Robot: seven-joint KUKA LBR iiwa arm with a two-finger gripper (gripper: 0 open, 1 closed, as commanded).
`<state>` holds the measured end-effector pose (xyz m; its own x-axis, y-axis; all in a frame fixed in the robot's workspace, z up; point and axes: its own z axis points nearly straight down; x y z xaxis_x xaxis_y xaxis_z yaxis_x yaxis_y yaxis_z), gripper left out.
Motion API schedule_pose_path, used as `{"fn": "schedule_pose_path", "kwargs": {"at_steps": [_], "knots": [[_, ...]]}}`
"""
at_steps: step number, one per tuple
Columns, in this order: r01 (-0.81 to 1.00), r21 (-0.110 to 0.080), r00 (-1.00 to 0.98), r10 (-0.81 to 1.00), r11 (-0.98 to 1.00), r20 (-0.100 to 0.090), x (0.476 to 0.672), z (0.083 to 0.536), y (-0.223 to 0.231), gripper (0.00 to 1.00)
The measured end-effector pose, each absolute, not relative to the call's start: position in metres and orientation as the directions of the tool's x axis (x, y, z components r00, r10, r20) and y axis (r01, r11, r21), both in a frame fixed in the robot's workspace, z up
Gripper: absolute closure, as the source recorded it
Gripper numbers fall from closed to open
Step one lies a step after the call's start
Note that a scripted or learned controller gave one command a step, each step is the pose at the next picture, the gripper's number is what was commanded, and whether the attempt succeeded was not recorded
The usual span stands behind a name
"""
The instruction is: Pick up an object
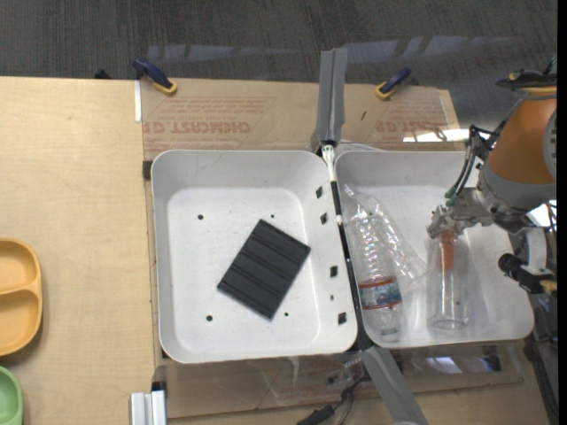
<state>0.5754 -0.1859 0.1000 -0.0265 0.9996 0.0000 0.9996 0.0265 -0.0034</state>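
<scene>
A black ridged rectangular pad [264, 267] lies tilted in the left bin [177, 237]. In the right bin [496, 326] a clear plastic bottle [376, 273] with a red label lies lengthwise near the left wall. To its right lies a clear tube-like container [448, 292] with something orange-red at its far end. My gripper [448, 224] hangs directly over that far end, low in the bin. The arm's orange band [523, 140] rises behind it on the right.
A divider [335, 211] separates the two bins. Brown cardboard [230, 118] held by clamps lies behind them. A yellow divided tray [16, 295] and a green dish [7, 397] sit at the left edge of the wooden bench.
</scene>
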Motion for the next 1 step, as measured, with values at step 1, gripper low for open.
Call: {"fn": "schedule_pose_path", "kwargs": {"at_steps": [1], "knots": [[1.000, 0.001, -0.006, 1.000, 0.006, -0.001, 0.6534, 0.1785, -0.1383, 1.00]]}}
